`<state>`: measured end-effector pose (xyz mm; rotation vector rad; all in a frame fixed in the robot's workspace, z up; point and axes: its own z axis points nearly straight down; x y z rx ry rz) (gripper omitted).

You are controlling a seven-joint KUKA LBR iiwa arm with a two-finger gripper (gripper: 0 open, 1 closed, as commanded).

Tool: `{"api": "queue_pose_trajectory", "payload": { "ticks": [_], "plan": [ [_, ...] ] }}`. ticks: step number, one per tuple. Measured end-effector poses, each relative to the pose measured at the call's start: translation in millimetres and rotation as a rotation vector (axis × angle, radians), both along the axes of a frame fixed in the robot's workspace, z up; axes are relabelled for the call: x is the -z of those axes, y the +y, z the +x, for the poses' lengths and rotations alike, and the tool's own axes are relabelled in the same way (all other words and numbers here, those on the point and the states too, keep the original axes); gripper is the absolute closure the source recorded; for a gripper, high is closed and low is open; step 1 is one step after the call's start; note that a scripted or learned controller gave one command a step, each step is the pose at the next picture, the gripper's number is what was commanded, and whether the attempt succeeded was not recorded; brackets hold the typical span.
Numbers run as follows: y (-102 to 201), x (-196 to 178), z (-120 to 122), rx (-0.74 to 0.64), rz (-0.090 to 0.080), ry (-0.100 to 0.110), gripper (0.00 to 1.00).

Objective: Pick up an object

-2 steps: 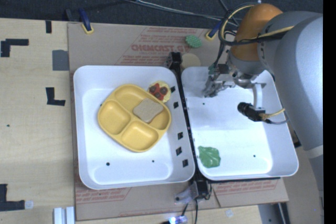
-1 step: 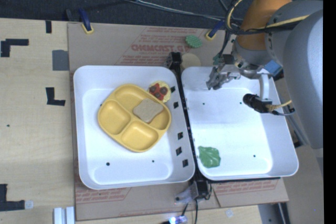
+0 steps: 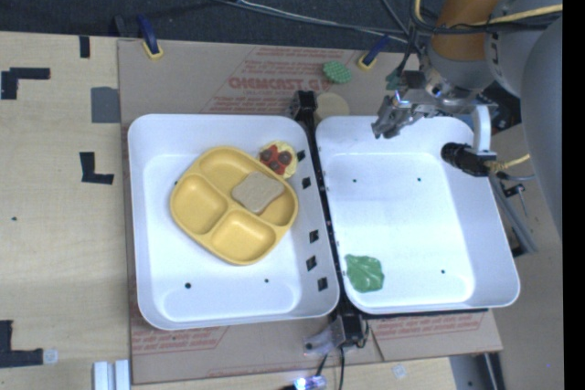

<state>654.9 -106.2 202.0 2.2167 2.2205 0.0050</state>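
Note:
A green leafy piece lies at the near left corner of the right bin. In the left bin rests a yellow divided plate with a tan bread slice on it and a small red and dark food piece at its far right rim. My gripper hangs over the far edge of the right bin, well away from the green piece, with nothing seen between its fingers.
A green round item lies on the cardboard behind the bins. Black clips mark the divide between the bins. Cables run across the dark floor at the back. The arm fills the upper right.

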Motion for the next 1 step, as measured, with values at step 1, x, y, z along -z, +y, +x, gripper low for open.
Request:
{"api": "queue_pose_trajectory", "payload": {
  "ticks": [1],
  "plan": [
    [-1.9, -64.1, 1.4, 0.001, -0.001, -0.001, 1.00]
  ]
}}
